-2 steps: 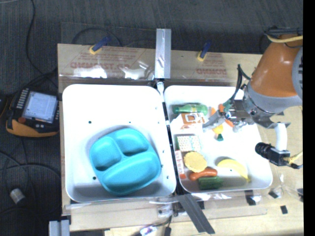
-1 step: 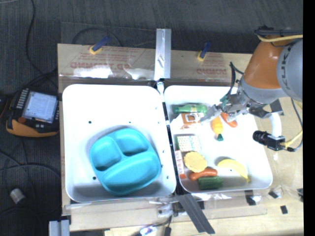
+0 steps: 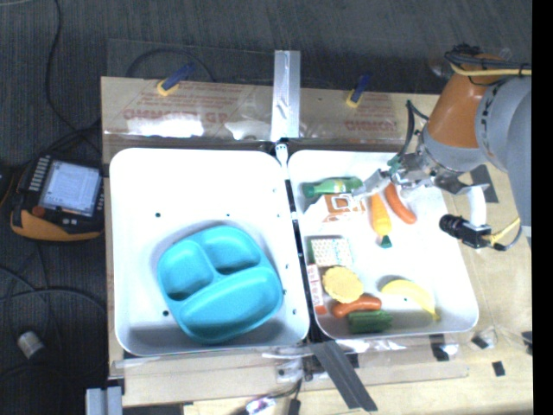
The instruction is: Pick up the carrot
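The carrot is lying in the right bin, near its back, orange with a green tip pointing forward. A red-orange sausage-looking thing is sitting just beside it. The gripper is hovering right above those two, but I honestly cannot tell how the jaws are standing, too blurry. Blue plate is sitting in the left bin.

Arm low, wrist angled left
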`<state>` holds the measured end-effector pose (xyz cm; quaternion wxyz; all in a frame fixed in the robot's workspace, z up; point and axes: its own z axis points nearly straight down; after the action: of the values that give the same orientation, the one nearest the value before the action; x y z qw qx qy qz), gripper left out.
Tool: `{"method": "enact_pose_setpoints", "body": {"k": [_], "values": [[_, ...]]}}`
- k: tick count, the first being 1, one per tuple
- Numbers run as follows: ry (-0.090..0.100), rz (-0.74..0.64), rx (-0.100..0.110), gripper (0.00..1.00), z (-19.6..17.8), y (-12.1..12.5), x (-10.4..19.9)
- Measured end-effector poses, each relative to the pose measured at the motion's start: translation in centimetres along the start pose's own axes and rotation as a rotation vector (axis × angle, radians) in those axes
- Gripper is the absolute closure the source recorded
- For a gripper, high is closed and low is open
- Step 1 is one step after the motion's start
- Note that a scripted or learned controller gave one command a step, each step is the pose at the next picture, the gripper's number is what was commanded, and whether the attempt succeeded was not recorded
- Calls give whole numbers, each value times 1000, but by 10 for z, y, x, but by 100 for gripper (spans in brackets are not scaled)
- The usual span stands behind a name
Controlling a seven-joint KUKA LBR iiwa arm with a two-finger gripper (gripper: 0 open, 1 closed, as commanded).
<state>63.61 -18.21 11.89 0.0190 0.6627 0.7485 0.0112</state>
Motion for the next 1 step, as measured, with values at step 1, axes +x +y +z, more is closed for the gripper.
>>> {"method": "enact_pose_setpoints", "body": {"k": [1], "values": [[-6, -140, -18, 0, 5, -12, 1]]}}
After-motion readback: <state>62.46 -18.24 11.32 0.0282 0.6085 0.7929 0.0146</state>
